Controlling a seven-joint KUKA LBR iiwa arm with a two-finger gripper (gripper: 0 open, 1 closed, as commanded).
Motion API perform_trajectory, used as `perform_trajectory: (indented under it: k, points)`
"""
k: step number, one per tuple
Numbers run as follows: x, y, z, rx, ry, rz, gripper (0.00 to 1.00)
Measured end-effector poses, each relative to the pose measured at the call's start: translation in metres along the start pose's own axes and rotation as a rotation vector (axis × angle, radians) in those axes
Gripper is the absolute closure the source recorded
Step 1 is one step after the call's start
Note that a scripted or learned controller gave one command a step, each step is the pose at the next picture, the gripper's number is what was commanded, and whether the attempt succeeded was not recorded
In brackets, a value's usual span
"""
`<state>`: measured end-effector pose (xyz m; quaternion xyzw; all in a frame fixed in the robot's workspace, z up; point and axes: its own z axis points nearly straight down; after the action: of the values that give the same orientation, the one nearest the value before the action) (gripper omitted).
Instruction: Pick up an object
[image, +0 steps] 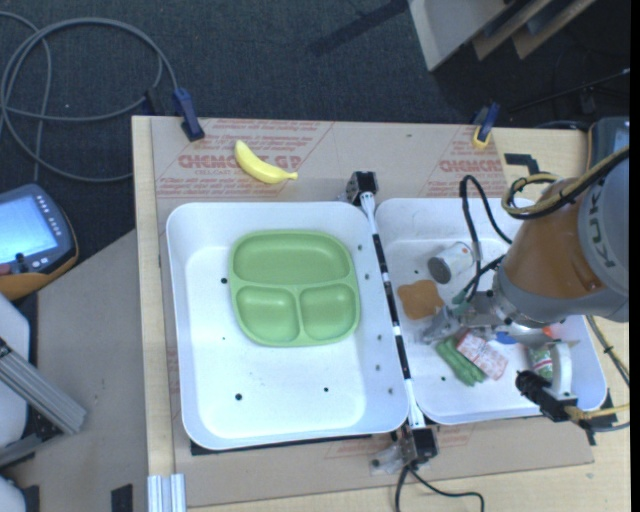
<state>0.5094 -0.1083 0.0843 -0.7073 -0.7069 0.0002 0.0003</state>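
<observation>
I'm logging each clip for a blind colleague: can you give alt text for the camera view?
A grey and orange robot arm reaches down into the right white bin, its claw low among a clutter of small items, including a brown block. The left white bin holds a green divided plate, and a yellow banana lies on the bench behind it.

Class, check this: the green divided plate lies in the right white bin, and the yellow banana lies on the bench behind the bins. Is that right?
Not quite. The camera view shows the green divided plastic plate in the left shallow white bin, not the right one. The yellow banana does lie on the bench behind the bins.
</observation>
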Motion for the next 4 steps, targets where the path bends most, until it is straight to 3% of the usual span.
perform_trajectory:
  k: [1, 2, 3, 4]
  points:
    - [0.000, 0.001, -0.010, -0.003, 0.000, 0.001, 1.00]
    - [0.000, 0.000, -0.010, -0.002, 0.000, 0.001, 0.00]
    - [0.005, -0.031, 0.000, 0.002, 0.001, 0.000, 0.00]
    - [0.016, -0.030, 0.000, 0.001, 0.002, -0.001, 0.00]
